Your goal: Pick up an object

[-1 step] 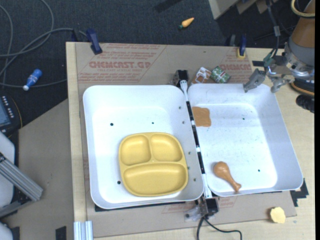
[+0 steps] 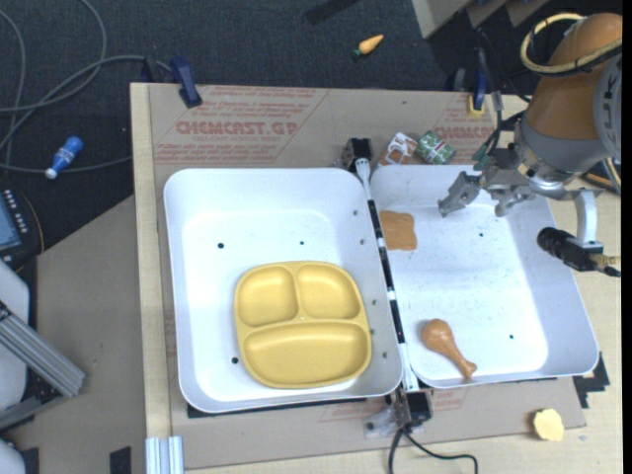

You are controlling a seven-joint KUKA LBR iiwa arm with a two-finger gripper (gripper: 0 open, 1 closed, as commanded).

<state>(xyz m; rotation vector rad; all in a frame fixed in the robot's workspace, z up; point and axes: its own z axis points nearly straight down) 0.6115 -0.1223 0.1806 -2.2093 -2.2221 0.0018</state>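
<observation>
We see two loose things in the right bin [image 2: 553,339]: a drumstick [image 2: 449,347] lying near its front edge, fat end toward the left bin [image 2: 197,265], and a flat brown slice [image 2: 398,231] against its left wall, well apart from the drumstick. The hand [image 2: 484,193] hovers over the back of the right bin, its two fingers spread wide with nothing between them, well clear of both pieces. The grey arm [image 2: 563,126] with its orange band comes in from the right. In the left bin a yellow tray [image 2: 301,324] with three compartments sits toward the front. On the bench [image 2: 148,265] behind the right bin lie some small packets [image 2: 420,148]. A yellow lump [image 2: 548,424] sits on the bench near the right bin's front corner. On the dark floor beyond we spot a small carrot [image 2: 369,43] and a blue bottle [image 2: 63,156].
</observation>
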